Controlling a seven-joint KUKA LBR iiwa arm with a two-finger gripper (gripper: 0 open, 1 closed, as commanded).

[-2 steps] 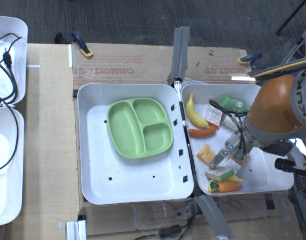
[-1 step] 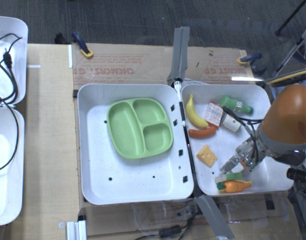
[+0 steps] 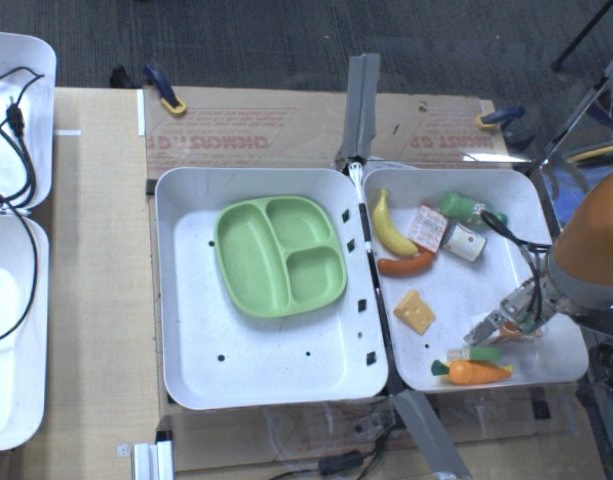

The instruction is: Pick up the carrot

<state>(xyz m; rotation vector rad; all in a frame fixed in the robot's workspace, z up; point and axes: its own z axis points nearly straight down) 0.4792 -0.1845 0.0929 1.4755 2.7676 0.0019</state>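
The carrot (image 3: 478,372), orange with a green leafy end pointing left, lies near the front wall of the right bin (image 3: 558,366). My gripper (image 3: 494,326) comes in from the right edge, low over the bin floor, just above and slightly right of the carrot. A small green and orange piece (image 3: 483,353) lies between the gripper tip and the carrot. The carrot rests on the bin floor, apart from the gripper.
The right bin also holds a banana (image 3: 388,226), a red sausage (image 3: 406,264), a cheese wedge (image 3: 416,313), a small packet (image 3: 429,228), a green bottle (image 3: 464,207) and a silver can (image 3: 468,243). A green divided plate (image 3: 279,256) sits in the left bin (image 3: 186,348).
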